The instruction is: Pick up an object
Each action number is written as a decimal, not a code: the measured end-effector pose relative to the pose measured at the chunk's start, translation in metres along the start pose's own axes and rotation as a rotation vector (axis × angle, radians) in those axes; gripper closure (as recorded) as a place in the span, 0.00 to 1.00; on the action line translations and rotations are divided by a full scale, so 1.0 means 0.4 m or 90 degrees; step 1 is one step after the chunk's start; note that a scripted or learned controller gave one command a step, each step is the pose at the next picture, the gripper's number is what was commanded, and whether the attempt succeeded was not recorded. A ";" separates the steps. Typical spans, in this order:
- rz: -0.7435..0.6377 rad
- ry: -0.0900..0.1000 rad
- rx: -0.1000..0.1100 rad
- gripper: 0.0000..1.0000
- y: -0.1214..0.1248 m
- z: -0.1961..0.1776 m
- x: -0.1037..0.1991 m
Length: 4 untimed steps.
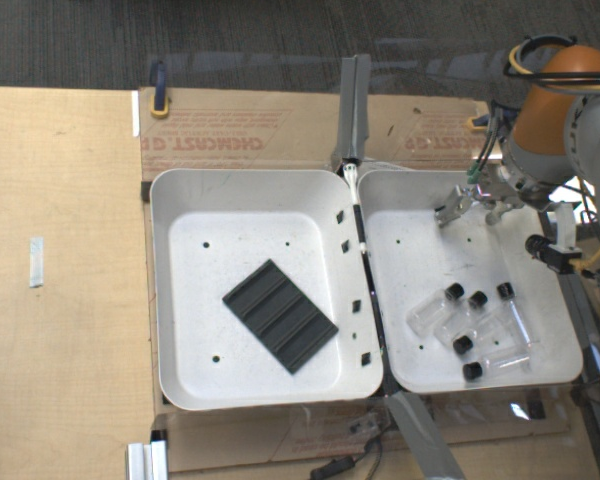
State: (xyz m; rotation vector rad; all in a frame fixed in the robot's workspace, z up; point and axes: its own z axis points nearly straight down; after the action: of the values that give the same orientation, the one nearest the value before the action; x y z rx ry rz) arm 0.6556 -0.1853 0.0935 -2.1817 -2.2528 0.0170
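A robotics lab: white bins [270,183] on a cardboard-lined bench [60,218], carpeted floor [280,13] behind.

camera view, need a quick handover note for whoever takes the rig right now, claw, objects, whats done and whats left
Claw: over the back of the right bin, nothing seen between its fingers; open or shut cannot be told.
Objects: a cluster of clear vials with black caps lies in the front part of the right bin, apart from the claw. A dark ribbed block lies at a slant in the middle of the left bin.
Done: nothing picked up.
Left: choose an object, bring the claw down on it, grasp and lift.
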 end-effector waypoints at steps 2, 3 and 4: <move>0.000 0.000 0.000 0.00 -0.001 -0.021 0.001; -0.009 0.001 0.001 0.00 -0.001 0.008 0.004; -0.036 0.001 -0.003 0.00 0.002 0.008 -0.015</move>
State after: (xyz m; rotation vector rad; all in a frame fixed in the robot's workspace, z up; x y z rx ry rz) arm 0.6567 -0.1911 0.0905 -2.1173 -2.3156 0.0091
